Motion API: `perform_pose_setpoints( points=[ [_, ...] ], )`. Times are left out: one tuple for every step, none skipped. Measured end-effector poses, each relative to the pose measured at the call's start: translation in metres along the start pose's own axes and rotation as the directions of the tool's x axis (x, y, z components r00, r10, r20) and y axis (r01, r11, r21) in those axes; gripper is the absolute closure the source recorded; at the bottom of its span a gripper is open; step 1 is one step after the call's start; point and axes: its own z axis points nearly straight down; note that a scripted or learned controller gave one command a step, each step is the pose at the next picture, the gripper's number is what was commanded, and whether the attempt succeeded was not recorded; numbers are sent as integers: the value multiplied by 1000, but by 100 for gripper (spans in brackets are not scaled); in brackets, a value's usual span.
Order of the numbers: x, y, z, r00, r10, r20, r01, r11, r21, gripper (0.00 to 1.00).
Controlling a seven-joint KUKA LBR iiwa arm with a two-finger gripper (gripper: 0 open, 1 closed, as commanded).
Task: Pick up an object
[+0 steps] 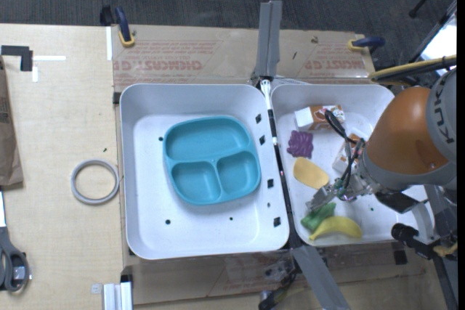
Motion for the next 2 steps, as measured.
perform_pose_setpoints(
  points=[
    [-1, 0, -9, 1000, 5, 0, -5, 1000, -1, 100],
    [-1, 0, -9, 1000, 5, 0, -5, 1000, -1, 0]
  ],
)
